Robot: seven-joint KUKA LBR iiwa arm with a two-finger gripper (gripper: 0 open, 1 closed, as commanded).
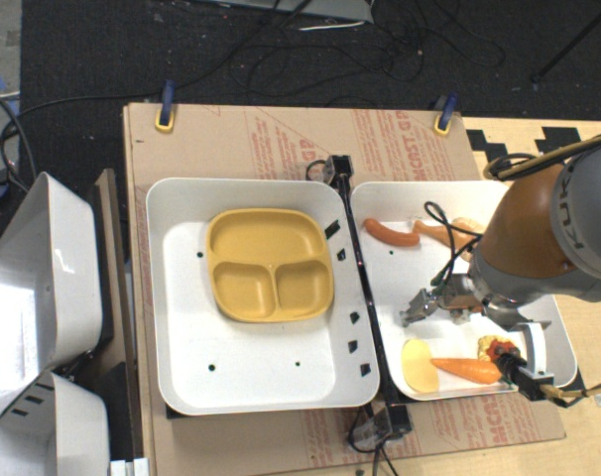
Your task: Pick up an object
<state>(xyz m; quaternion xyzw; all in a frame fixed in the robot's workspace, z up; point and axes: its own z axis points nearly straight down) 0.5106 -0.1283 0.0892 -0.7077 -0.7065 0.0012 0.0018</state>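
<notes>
My gripper (420,308) hangs low over the middle of the right bin (380,266), at the end of the orange-banded wrist (524,231). A reddish sausage (392,233) lies at the bin's far side, with an orange piece (451,230) just right of it, partly behind the arm. Near the front edge are a pale yellow round slice (420,365) and an orange carrot (467,369). A small mixed-colour item (499,347) sits right of the carrot. I see nothing in the gripper.
The left bin (181,365) holds a yellow divided plate (271,264) near its far middle. A black divider (360,286) runs between the bins. White tubs (43,276) stand off the bench at the left. Cables trail near the arm.
</notes>
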